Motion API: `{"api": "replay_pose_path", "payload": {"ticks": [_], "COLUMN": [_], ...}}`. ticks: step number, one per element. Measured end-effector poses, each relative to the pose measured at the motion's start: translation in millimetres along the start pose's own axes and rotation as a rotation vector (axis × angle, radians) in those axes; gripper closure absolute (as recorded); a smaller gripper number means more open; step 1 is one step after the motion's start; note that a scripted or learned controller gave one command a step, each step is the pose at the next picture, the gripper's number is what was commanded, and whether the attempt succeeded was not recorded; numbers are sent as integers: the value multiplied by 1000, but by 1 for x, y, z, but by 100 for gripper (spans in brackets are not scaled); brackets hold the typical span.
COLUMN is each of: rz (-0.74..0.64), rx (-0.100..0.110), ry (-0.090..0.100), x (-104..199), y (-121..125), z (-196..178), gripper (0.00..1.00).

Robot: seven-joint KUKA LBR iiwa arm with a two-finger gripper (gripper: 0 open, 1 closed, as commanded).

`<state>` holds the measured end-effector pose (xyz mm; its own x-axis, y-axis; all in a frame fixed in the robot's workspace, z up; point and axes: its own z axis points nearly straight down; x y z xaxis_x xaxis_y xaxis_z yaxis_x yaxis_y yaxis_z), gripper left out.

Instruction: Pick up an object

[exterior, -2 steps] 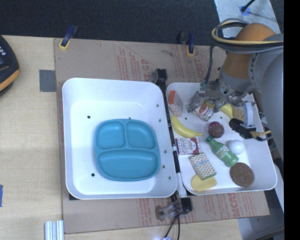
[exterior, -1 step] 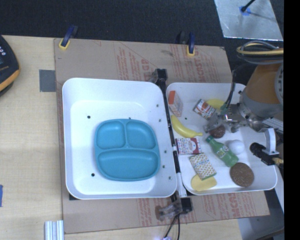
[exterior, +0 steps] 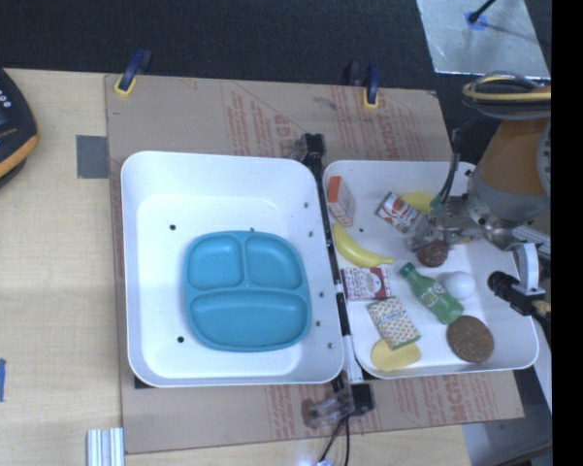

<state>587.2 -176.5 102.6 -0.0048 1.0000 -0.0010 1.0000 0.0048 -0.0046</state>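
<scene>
A: The divided plate (exterior: 246, 291) is light blue, both bins (exterior: 145, 260) white.
B: Yellow banana (exterior: 359, 251), green bottle (exterior: 433, 293), brown round cookie (exterior: 469, 339), white egg (exterior: 457, 284).

The arm (exterior: 509, 163) runs off the right edge, so most of it is cut off. Its wrist sits over the back right corner of the right bin (exterior: 369, 175) and hides that part of the rim, plus part of a yellow thing (exterior: 417, 201) back there. The jaws (exterior: 437, 226) are a dark blur, can't tell how they stand. Labels on the little cartons (exterior: 365, 282) are too small to read. The orange device (exterior: 0, 124) is chopped by the left edge.
</scene>
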Motion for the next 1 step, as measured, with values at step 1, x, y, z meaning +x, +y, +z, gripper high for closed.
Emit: {"api": "replay_pose_path", "payload": {"ticks": [1], "rz": [1], "rx": [43], "ry": [-2], "x": [61], "y": [49], "z": [11], "gripper": [100]}}
